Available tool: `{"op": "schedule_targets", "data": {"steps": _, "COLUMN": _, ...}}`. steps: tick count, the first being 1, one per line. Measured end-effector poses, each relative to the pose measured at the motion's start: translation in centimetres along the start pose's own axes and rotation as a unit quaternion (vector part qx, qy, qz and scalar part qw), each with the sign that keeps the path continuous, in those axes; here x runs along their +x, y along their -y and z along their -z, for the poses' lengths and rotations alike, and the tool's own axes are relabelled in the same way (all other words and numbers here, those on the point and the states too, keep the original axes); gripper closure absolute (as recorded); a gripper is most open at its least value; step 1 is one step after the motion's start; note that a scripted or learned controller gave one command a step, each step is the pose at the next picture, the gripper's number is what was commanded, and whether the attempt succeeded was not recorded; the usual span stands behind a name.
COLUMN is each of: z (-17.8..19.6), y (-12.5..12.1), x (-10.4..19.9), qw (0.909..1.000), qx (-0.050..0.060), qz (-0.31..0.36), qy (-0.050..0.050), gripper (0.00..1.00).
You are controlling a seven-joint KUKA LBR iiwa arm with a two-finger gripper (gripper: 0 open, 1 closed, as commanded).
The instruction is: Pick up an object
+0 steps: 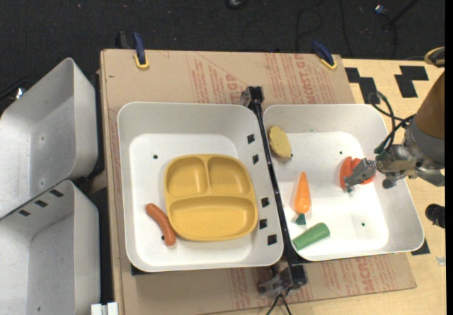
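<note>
In the right bin (pixel 396 165), hand (pixel 361 173) closed around a red object (pixel 347 172), carrot (pixel 302 193) lying just leftward.

Dark speckled floor (pixel 64 16), loose cables (pixel 311 16); brown board (pixel 212 73) under bins, 2 clamps.

Right bin (pixel 396 228): carrot (pixel 302 193) and green cucumber (pixel 311 235) crowd the lower left, yellow potato (pixel 280 143) at the divider, red item (pixel 347 172) at the gripper (pixel 359 173). Open floor top right and bottom right. Left bin (pixel 134 165): yellow tray (pixel 210 197) fills the middle, sausage (pixel 161 224) beside it.
</note>
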State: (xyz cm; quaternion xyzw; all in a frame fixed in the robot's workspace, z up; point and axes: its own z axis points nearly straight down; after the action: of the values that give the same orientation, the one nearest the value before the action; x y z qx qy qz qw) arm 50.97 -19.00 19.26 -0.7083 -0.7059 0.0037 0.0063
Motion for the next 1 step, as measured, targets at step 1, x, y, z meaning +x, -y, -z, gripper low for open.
{"op": "schedule_targets", "data": {"steps": 1, "z": 0.71, "y": -0.33, "x": 0.06, "qw": 1.0000, "qx": -0.007, "qz": 0.002, "qy": 0.002, "gripper": 0.00}}
